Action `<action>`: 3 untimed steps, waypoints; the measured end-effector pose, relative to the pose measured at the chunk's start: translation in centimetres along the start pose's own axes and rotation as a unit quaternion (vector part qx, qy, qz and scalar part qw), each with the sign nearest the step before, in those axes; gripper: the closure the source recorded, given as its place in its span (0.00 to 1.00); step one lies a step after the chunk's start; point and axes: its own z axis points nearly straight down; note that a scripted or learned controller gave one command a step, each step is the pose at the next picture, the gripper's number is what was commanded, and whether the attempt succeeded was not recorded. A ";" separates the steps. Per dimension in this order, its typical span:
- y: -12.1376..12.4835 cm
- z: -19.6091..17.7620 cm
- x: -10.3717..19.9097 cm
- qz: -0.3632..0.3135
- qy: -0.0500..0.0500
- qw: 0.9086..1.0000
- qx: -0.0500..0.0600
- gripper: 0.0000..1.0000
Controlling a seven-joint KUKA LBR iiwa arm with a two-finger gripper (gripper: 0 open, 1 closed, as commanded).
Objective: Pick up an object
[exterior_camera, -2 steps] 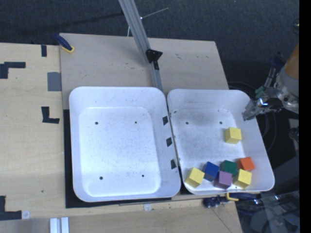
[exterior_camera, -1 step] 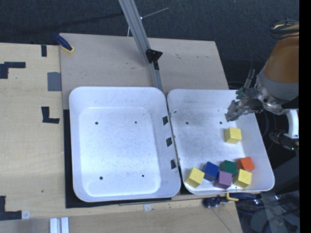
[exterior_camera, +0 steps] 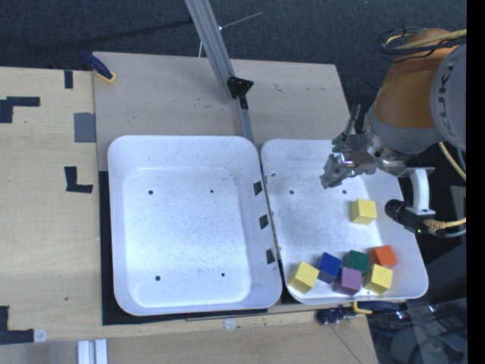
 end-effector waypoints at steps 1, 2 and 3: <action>0.7 0.5 4.3 0.001 0.000 1.000 0.001 1.00; 1.6 1.6 9.3 0.001 0.000 1.000 0.001 1.00; 2.4 1.1 15.7 -0.001 0.000 1.000 0.000 1.00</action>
